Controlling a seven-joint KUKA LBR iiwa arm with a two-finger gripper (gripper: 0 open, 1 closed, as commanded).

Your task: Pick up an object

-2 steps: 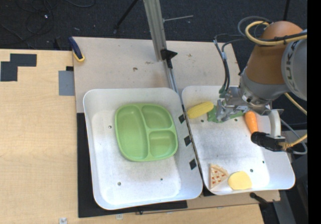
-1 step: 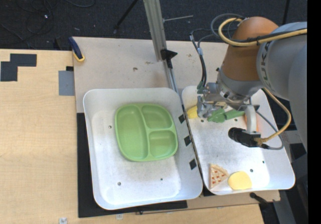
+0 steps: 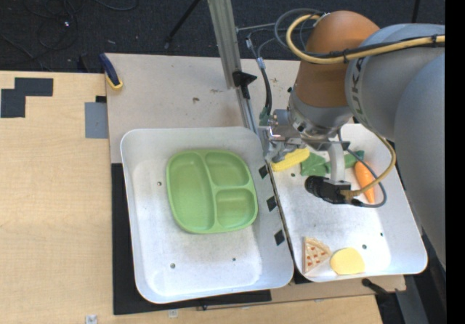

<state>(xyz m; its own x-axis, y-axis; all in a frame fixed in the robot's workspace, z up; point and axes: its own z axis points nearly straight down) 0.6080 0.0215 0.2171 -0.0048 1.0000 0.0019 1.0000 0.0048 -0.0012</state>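
Note:
My gripper hangs over the far left corner of the right bin, under the orange wrist. Directly below it lies a yellow banana-like piece, and whether the two touch I cannot tell. A green leafy piece lies just right of the yellow one. An orange carrot rests further right, partly behind a cable. At the bin's near side sit a pizza slice and a round yellow piece.
The left bin holds a green divided plate. A metal post stands behind the bins, close to the gripper. The arm covers the right bin's far right part.

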